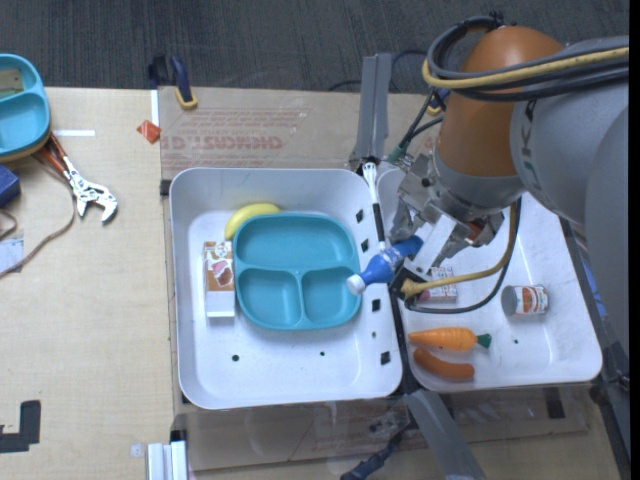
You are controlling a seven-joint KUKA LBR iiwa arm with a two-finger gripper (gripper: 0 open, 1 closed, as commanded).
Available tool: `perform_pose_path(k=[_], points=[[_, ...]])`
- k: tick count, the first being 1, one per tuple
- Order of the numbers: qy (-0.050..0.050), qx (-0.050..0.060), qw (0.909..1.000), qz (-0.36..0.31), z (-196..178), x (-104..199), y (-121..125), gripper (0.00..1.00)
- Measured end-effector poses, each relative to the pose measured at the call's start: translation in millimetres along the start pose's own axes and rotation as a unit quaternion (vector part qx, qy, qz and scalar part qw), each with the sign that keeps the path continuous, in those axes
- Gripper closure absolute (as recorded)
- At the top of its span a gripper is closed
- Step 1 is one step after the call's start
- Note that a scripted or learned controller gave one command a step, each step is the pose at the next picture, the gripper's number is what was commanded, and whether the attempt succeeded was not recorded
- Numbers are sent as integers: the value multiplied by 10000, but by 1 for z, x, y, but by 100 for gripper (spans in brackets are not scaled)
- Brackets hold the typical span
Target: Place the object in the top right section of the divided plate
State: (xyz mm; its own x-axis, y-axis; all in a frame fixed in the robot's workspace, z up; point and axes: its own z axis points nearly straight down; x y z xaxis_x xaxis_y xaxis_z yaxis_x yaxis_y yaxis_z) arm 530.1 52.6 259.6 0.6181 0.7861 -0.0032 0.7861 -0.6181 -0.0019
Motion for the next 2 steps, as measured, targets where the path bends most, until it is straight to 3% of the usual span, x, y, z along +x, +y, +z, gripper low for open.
perform_pose_path(k=[1,2], points=[[-11,0,9916,-1291,-4,54,-47,100],[-10,-2,9675,-2531,21,128,-89,100]])
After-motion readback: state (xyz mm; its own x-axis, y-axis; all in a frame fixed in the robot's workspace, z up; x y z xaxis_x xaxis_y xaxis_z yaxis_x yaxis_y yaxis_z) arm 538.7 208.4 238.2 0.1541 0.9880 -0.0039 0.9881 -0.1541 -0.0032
